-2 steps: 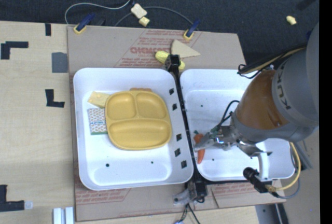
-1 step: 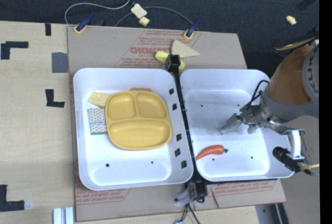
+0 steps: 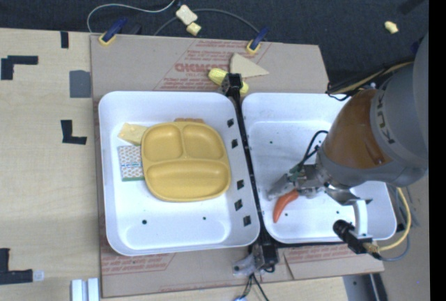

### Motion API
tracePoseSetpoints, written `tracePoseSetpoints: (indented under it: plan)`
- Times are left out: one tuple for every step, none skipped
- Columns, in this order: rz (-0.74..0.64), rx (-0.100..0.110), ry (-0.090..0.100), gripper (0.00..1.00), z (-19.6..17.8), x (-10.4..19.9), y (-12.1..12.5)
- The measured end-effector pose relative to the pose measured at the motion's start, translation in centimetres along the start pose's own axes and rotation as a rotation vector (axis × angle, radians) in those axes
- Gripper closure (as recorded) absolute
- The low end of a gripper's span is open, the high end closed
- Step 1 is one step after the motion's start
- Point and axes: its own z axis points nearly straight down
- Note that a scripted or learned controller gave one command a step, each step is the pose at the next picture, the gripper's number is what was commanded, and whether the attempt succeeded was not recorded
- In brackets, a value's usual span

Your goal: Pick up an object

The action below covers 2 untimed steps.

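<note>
The orange carrot-shaped piece lies on the floor of the right bin, close to that bin's near-left corner. It sits just below and slightly to the left of the gripper as the camera sees it, touching or nearly touching the fingertips. Its long axis runs on a slant, from a thicker end up by the gripper down to a tip pointing toward the bin's front wall and the divider between the two bins. Whether the fingers stand apart or together I cannot tell; the wrist and its orange band crowd over them, and nothing shows the piece caught between them. The coming move likely turns on squaring the fingers across that slanted axis, not along it. Farther off, well to the gripper's left, a yellow divided plate rests in the left bin.
</note>
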Motion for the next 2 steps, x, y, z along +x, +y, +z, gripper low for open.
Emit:
tracePoseSetpoints:
  plan:
    - [0.003, -0.002, -0.001, 1.0, -1.3, -0.3, 0.2]
    - [-0.01, -0.005, 0.008, 1.0, -10.5, 7.1, 5.8]
